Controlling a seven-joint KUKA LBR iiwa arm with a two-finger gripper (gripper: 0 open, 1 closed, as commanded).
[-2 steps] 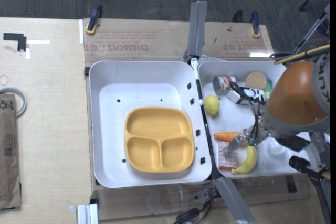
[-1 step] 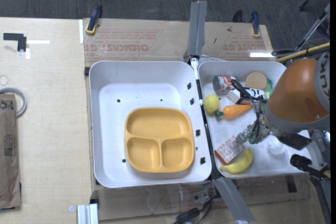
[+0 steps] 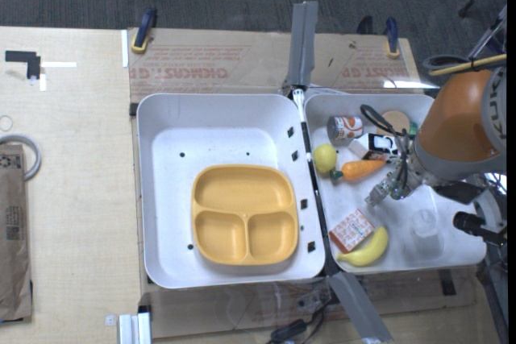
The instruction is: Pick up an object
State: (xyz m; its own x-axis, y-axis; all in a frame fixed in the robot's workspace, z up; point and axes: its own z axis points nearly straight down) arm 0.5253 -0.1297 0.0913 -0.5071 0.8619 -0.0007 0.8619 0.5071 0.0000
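My gripper (image 3: 385, 189) hangs low in the right bin (image 3: 451, 258), below the orange band of the arm. It is just right of an orange carrot (image 3: 361, 168) and above a small red and white box (image 3: 351, 229). A yellow lemon (image 3: 324, 158) lies at the bin's left wall, with a tipped can (image 3: 347, 127) behind it. A banana (image 3: 364, 248) rests at the front, beside the box. A clear plastic cup (image 3: 425, 223) sits to the gripper's right. I see nothing plainly held.
The left bin (image 3: 161, 197) holds a yellow three-part plate (image 3: 244, 213). A round wooden piece (image 3: 396, 122), a black-handled tool (image 3: 372, 115) and a small black and white item (image 3: 380, 143) lie at the back of the right bin. The arm covers the bin's right side.
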